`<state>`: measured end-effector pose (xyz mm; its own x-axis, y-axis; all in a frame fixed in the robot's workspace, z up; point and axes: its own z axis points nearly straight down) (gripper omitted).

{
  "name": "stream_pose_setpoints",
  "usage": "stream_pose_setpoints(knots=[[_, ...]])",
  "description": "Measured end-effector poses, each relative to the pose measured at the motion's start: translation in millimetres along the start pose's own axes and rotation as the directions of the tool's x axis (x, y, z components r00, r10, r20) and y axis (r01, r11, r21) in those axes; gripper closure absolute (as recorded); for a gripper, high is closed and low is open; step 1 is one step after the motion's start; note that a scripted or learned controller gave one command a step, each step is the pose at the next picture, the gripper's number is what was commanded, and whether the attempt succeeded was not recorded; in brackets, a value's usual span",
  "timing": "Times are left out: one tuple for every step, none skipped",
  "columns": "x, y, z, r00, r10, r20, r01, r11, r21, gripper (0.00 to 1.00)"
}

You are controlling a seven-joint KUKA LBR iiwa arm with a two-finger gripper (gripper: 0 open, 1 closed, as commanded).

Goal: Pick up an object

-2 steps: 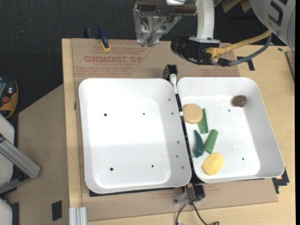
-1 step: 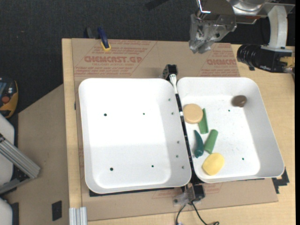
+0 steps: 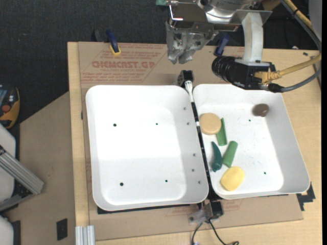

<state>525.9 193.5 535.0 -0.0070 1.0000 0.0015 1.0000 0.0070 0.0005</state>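
The right bin (image 3: 268, 149) holds several small objects. A tan round disc (image 3: 210, 123) lies near its left wall, with a thin green stick (image 3: 222, 132) beside it. Below them lie a green cylinder (image 3: 231, 153) and a dark teal piece (image 3: 216, 157) side by side. A yellow lump (image 3: 232, 178) sits near the front, and a small brown round piece (image 3: 261, 109) lies at the back right. My gripper (image 3: 181, 52) hangs high above the bench behind the bins, over the cardboard near the divide between them, with nothing visibly in it.
The left bin (image 3: 138, 152) lies beside the right one on a cardboard sheet (image 3: 127, 63). A blue and yellow clamp (image 3: 113, 44) stands at the back left. A black hose fitting (image 3: 237, 71) and cables hang at the back right.
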Motion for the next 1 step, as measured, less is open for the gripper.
stream_pose_setpoints(knots=[[33.1,-1.1,0.1,1.0,0.003,0.0,-0.003,1.0,-0.002,1.0]])
